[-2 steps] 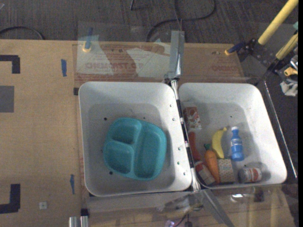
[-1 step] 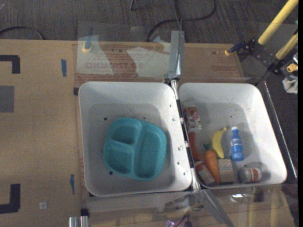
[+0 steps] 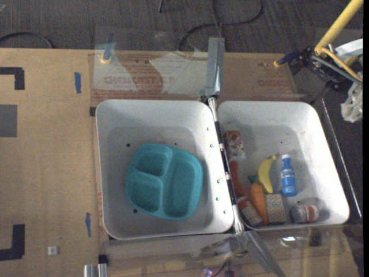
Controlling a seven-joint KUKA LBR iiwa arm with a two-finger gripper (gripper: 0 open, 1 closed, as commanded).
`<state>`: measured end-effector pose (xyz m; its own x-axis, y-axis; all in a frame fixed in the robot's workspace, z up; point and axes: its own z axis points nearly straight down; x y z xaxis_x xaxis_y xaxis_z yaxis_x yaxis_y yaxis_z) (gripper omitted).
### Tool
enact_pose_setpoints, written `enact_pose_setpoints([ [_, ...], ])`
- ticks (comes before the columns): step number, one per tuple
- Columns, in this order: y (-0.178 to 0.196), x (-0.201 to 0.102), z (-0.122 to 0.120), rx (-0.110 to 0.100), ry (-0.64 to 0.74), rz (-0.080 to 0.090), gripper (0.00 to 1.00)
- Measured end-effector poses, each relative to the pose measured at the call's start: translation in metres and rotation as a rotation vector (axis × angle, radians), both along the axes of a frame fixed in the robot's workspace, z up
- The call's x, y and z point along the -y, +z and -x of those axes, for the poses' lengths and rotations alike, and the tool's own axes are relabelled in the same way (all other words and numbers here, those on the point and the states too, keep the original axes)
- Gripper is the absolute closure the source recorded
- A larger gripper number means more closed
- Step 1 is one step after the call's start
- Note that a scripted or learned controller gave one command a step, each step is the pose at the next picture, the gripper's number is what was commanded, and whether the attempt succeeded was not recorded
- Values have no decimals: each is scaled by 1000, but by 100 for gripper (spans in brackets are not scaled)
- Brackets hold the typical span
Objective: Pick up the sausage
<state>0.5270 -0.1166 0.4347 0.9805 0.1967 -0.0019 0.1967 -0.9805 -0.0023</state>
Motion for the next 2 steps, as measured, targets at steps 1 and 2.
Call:
enact_pose_setpoints([
  [1, 10, 1, -1, 2, -3, 0, 100],
  [2, 0, -10, -10, -2, 478, -1, 100],
])
